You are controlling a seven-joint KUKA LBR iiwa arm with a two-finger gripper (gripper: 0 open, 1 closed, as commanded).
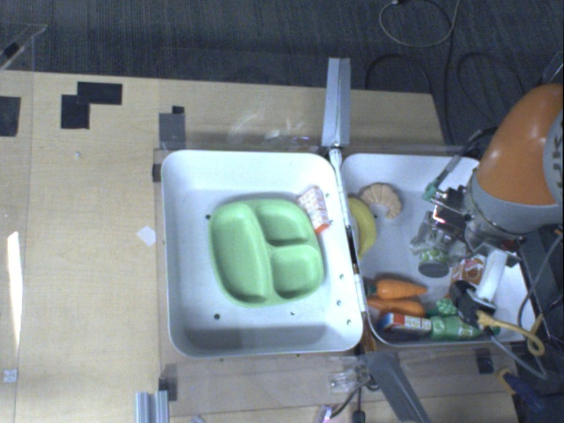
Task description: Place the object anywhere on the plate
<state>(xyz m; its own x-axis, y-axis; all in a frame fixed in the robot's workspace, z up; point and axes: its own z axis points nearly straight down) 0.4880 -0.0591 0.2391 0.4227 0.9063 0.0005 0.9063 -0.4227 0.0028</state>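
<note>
The green divided plate (264, 252) lies in the left bin (189, 192). A small white and red packet (314, 209) rests at the plate's upper right rim. My gripper (434, 243) hangs over the middle of the right bin (401, 170), above a small dark shadow. Something small and greenish shows just under it, too blurred to identify. In the right bin, left of the gripper, lie a yellow banana (362, 224) and a tan ridged piece (382, 199). Two orange carrots (398, 290) and a green bottle (454, 328) lie along the bin's near edge.
A metal divider post (337, 104) stands between the two bins at the back. The arm's grey and orange body (524, 170) covers the right bin's right side. A white and orange item (483, 271) sits beneath the wrist. Cables trail off at the lower right.
</note>
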